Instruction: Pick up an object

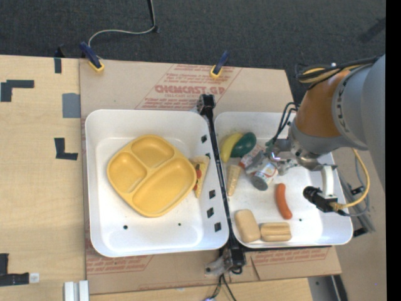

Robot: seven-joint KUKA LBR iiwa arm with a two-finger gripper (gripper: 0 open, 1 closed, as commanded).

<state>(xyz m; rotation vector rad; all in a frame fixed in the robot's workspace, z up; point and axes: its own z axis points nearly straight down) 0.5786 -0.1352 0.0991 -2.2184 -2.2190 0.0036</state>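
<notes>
Can (pixel 262 175) is your likeliest target: it lies on its side mid-way up the right bin (pixel 326 238), with the gripper (pixel 270 162) right over it; whether the fingers are wide or narrow you cannot tell from this slant. Working from the near edge, keep clear of the two buns (pixel 260 229) and the sausage (pixel 283 200) just beside the can. Close across the can's round body, not its ends, and lift straight so the green piece (pixel 244 143) and banana (pixel 228 144) behind stay put. Farther back, the cardboard (pixel 188 89) reads "CHEMCAST" in red.
</notes>
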